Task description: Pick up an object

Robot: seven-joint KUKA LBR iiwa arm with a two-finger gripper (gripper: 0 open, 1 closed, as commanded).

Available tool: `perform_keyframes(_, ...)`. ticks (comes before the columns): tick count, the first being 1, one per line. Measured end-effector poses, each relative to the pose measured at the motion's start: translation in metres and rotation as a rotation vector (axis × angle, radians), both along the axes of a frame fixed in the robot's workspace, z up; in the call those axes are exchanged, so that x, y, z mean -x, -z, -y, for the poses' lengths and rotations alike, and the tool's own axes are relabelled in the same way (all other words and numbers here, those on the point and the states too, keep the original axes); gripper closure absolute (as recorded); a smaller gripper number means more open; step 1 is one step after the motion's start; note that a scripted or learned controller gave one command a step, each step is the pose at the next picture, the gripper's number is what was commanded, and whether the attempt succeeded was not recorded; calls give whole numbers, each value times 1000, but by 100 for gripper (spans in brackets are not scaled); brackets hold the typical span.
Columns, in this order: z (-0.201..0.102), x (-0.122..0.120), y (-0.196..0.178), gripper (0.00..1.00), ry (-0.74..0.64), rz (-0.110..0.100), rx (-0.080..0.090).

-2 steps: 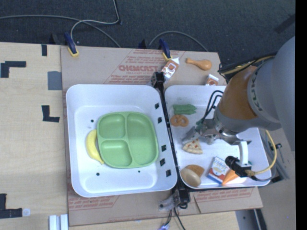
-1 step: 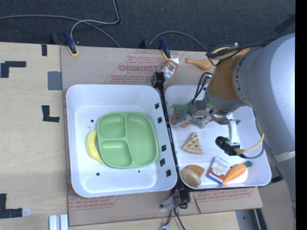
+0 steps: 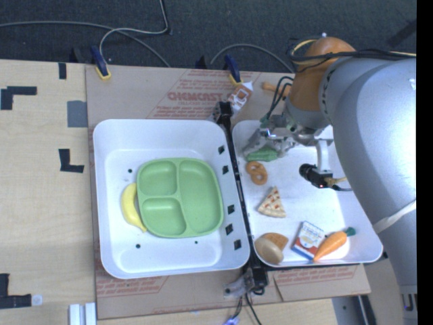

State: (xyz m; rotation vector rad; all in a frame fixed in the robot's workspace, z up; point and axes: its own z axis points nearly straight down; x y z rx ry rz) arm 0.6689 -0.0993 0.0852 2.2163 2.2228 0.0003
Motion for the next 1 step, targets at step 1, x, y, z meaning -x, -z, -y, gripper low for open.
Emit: perform_keyframes(1, 0, 0, -10, 100, -1, -1, 2)
